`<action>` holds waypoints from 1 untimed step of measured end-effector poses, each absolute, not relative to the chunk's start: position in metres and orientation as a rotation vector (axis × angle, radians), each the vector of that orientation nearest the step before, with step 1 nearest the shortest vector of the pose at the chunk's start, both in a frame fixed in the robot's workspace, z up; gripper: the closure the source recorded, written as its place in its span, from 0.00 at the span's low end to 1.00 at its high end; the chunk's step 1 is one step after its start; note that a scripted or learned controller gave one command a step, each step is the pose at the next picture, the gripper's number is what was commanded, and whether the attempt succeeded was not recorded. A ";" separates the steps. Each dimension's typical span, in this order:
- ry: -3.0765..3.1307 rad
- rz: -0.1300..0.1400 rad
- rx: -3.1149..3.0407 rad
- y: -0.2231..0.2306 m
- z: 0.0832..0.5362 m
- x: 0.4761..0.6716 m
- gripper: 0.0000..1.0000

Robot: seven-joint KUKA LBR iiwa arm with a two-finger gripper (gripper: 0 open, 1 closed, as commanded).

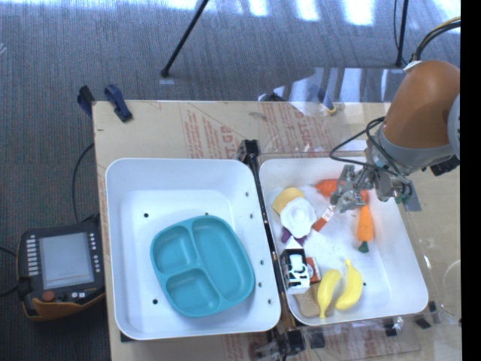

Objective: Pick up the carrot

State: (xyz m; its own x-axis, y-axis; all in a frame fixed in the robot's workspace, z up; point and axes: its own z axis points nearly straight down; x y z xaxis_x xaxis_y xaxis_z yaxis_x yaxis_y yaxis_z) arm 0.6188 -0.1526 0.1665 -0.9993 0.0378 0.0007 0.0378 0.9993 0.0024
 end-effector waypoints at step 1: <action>-3.137 -0.004 0.004 -0.200 0.166 0.528 1.00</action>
